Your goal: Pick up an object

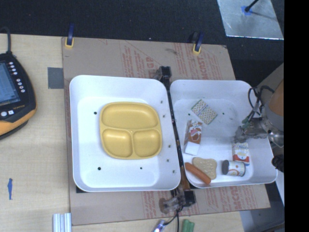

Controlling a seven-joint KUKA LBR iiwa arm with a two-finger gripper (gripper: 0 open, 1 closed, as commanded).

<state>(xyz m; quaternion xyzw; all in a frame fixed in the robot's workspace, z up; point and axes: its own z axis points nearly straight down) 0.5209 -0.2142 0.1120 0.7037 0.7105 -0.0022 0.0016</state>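
My gripper (pixel 247 131) hangs low over the right side of the right bin (pixel 219 87), reaching in from the right edge. Just below it lies a small red and white carton (pixel 240 153), close to the gripper or touching it; I cannot see anything held. Near the front wall sit a small can on its side (pixel 233 168), a tan bread slice (pixel 205 166) and an orange sausage (pixel 198 173). A brown and red packet (pixel 194 132) lies by the left wall, and a patterned square packet (pixel 203 111) lies further back.
The left bin (pixel 82 129) holds a yellow divided plate (pixel 130 129). Both bins rest on a cardboard sheet (pixel 140 57) held by two clamps at the back. A teach pendant (pixel 12 95) lies at the far left of the bench.
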